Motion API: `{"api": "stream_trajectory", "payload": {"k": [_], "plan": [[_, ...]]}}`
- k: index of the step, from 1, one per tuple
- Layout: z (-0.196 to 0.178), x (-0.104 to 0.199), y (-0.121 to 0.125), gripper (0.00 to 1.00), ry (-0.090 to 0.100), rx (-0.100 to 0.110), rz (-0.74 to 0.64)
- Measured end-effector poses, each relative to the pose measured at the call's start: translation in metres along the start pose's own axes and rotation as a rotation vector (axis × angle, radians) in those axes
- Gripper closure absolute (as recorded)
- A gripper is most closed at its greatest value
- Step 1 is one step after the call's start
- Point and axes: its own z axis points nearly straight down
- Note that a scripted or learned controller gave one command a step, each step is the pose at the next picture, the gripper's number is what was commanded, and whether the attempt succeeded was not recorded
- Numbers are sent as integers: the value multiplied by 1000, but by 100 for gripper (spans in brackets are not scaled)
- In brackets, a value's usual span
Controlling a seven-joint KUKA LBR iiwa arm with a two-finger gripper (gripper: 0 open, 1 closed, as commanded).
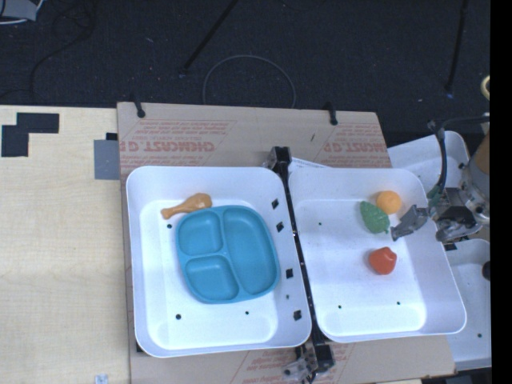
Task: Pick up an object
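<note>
Two shallow white bins sit side by side on a cardboard sheet (248, 138), seen from above at a slant. A black divider (293, 254) runs between them and serves as the landmark here.

Left of the divider, the left bin (160, 326) holds a blue plate (226, 253) with three compartments, lying flat near the middle. Just beyond the plate's far left corner lies a tan toy chicken drumstick (187, 206), close to the plate, though contact is hard to judge.

Right of the divider, the right bin (360, 318) holds three small things, all well away from the divider toward the bin's far right side. An orange ball (389, 202) sits farthest back. A green lumpy piece (373, 217) lies just beside it, on the side nearer the divider. A red toy, possibly a pepper or tomato (383, 260), sits apart from both, nearer the front.

The gripper (428, 221) reaches in over the right bin's right rim, far from the divider. One dark finger (406, 223) points toward the green piece and ends just short of it. Its jaws are spread apart and hold nothing.
</note>
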Motion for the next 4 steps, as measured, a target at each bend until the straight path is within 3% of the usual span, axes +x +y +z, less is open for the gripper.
{"api": "stream_trajectory", "payload": {"k": [1,3,4], "plan": [[-7,0,2,0,-2,-12,-3],[89,1,-11,0,-1,-7,-2],[139,8,-4,0,0,-8,-2]]}}
